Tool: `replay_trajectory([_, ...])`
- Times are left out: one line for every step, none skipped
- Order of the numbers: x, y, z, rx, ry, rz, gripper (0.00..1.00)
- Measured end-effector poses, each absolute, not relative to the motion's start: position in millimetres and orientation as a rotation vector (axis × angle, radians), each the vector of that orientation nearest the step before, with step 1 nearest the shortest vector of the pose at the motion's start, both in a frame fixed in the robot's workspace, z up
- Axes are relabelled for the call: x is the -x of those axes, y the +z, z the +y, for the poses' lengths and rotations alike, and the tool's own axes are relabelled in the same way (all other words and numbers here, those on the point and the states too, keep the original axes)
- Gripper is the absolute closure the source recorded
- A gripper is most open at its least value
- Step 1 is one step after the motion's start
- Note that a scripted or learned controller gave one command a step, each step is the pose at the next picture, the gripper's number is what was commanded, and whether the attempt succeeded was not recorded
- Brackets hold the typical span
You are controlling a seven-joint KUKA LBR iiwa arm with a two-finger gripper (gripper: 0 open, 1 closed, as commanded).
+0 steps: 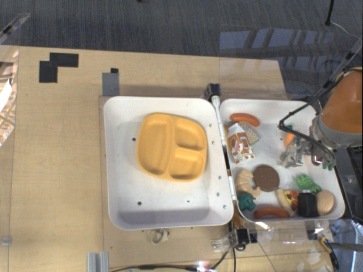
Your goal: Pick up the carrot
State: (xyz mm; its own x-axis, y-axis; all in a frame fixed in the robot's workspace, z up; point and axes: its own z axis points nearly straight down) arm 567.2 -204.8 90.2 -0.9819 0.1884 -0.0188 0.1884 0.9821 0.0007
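Here | gripper (295, 154) hanging low over the right bin (340, 211), finger state unreadable | carrot (289, 138) lying just above it, touching or nearly | small carton (240, 143) sitting to its left, print illegible

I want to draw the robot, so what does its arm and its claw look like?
The arm comes in from the right. It has a big rounded orange part with a grey ring below it. Black cables loop beside it. The gripper at the end is small, silvery metal with little orange and green bits.
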Motion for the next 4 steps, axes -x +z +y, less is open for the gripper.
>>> replay_trajectory([-634.2, 89.4, -204.0, -0.202, -0.002, 3.118, 0.0])
replay_trajectory([-561.1, 90.4, -206.0, -0.161, -0.004, 3.122, 0.0])
replay_trajectory([-636.0, 88.9, -203.6, -0.868, 0.003, 3.004, 0.0])
replay_trajectory([-640.1, 104.0, -203.6, -0.853, 0.001, 2.993, 1.0])
